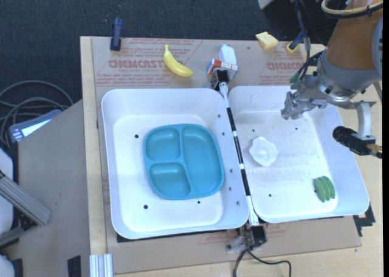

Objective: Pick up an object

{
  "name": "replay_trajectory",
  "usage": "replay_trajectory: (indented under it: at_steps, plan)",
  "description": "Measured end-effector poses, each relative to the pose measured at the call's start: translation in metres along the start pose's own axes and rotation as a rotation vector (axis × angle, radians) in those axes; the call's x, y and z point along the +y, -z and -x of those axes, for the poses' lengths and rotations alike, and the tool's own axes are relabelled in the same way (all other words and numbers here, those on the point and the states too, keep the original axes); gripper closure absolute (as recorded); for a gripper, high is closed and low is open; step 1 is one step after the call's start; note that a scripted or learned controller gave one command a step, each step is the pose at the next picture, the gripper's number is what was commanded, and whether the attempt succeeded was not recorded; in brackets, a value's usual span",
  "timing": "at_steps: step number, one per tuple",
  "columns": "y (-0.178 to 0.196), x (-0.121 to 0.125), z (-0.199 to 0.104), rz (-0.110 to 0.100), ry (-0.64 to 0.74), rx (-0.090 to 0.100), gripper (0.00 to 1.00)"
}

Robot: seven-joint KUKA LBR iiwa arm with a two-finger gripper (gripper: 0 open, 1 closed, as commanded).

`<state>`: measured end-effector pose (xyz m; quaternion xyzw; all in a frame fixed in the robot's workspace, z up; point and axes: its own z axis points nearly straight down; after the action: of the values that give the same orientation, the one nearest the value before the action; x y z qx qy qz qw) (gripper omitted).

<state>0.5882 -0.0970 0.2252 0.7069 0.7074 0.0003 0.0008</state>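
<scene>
The arm (352, 45) reaches in from the right, its orange band high and its grey wrist angled down toward the far part of the right bin (346, 203). The jaws (293, 110) hang low over that bin's floor near its far wall; whether they are released or clenched cannot be told from this angle, and nothing can be seen between them.

Nearer the camera and a little left of the jaws, a small white object (263, 150) lies on the bin floor, apart from them. Farther toward the camera and to the right of the jaws, a green ridged object (324, 188) lies near the bin's near right corner, well apart.

Left of the jaws, past the divide between the bins, the left bin (121, 112) carries a blue sectioned plate (182, 161). Beyond the bins on the counter (97, 148) rest a yellow banana (175, 64), a small red and white carton (223, 61) and a yellow block (267, 41).
</scene>
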Motion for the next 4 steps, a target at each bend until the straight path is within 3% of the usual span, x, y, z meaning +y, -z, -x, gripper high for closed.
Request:
replay_trajectory:
  at_steps: [1,2,3,4]
  plan:
    - [0.0,0.0,0.0,-0.001,0.0,0.0,0.0]
    - [-0.11,-0.027,0.051,-0.003,-0.002,0.001,0.0]
    - [-0.122,0.078,0.072,0.0,0.001,0.0,0.0]
    - [-0.139,0.004,0.102,-0.003,-0.001,0.001,0.0]
